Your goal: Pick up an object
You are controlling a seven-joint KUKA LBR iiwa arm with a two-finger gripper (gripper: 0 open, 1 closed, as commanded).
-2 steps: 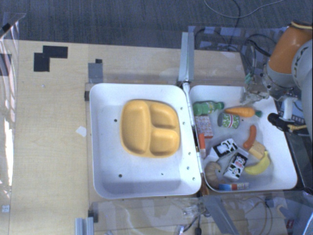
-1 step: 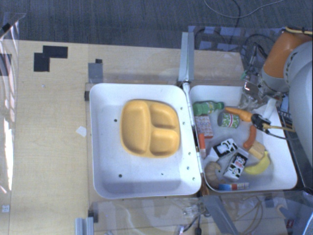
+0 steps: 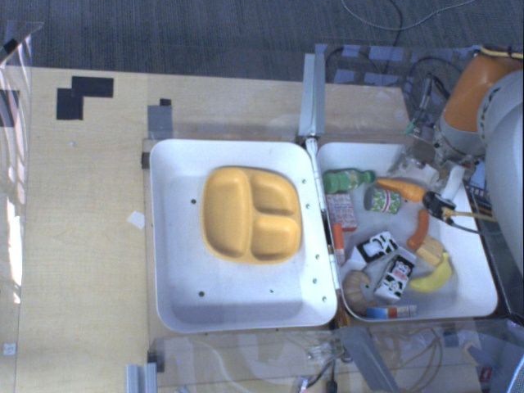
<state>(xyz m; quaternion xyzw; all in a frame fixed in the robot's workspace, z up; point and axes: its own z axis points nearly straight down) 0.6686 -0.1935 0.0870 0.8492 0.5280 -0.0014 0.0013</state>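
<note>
Many things are crowded round the carrot (image 3: 401,188) by the gripper (image 3: 427,169), whose opening cannot be told. Neighbours could be struck, the grasp spoiled.

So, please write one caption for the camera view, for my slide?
Arm above the cluttered right bin, at its far corner; yellow divided tray lies in the left bin.

The grey arm (image 3: 503,125) leans in from the far right, bent steeply downward, its orange band (image 3: 475,88) facing up just above the wrist. Below and to the left of the band the hand (image 3: 426,164) hangs low, pointed down and slightly leftward.
</note>
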